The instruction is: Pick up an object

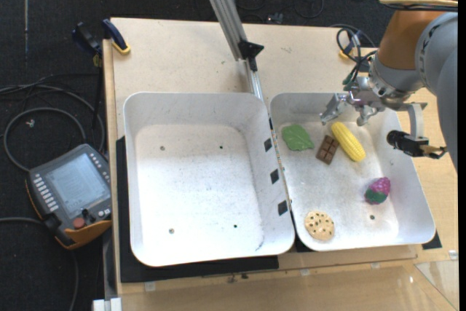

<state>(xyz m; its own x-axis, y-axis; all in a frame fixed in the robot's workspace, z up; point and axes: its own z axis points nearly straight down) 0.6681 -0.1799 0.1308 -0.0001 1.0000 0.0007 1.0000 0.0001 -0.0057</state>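
Note:
The right bin [408, 226] holds a yellow corn cob [348, 140], a brown chocolate bar [328, 150], a green leaf-shaped piece [297, 137], a purple and green berry-like toy [377, 190] and a round cookie [319, 224]. My gripper [348, 108] hangs over the bin's far part, just above the corn cob's upper end. Its metal fingers [331, 110] stand spread apart with nothing between them. The arm's orange band [405, 33] rises at the right.
The left bin [138, 156] sits beside the right one, sharing a raised middle wall [275, 164]. A slanted metal pole [222, 0] reaches down to the bins' far junction. A teach pendant [69, 189] lies on the floor at left.

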